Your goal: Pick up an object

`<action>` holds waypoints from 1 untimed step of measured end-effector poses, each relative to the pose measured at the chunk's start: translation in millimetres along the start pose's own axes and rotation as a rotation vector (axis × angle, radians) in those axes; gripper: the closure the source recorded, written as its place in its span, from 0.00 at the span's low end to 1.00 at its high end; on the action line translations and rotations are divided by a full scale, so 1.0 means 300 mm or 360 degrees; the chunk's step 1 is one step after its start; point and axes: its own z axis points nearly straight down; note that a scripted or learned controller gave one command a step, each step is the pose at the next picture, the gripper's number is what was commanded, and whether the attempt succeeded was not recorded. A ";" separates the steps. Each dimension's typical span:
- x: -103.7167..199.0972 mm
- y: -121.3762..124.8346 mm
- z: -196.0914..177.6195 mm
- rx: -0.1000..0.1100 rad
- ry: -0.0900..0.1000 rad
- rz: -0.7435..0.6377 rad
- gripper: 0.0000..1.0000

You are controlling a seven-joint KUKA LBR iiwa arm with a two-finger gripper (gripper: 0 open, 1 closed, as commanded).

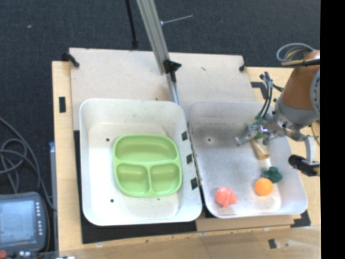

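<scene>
Arm's two-finger gripper [262, 151] is low over the right shallow white plastic bin [215, 139], upper-right part, wrist w/ orange band coming in from the right edge. Tip looks tan/beige and points down toward the small dark-green object [273, 174]; can't tell finger state from this angle, too small and blurred, and nothing visibly held. Candidates all sit along the right bin's near edge: green piece just below the tip, the round orange ball [263, 186] touching or just beside it, and the lumpy pink-red toy [226, 196] further left, well apart from those two. Left white bin [91, 144] holds the light-green three-compartment plastic tray [146, 164], not an obvious target. My read: step in hand is approach/descend on the green+orange cluster. To do it well: pick one target, centre over it before dropping, since the two sit so close that a jaw could land on the wrong one and knock it away. Ball will prob roll if nudged, so straddle it square, close slow. Keep clear of the bin's right wall; little room there. Pink toy is the easier alt: isolated, bumpy, should grip ok. Check hold after lift before calling success.
</scene>
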 end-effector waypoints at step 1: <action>-0.002 0.000 0.096 -0.0004 -0.0002 0.0005 0.00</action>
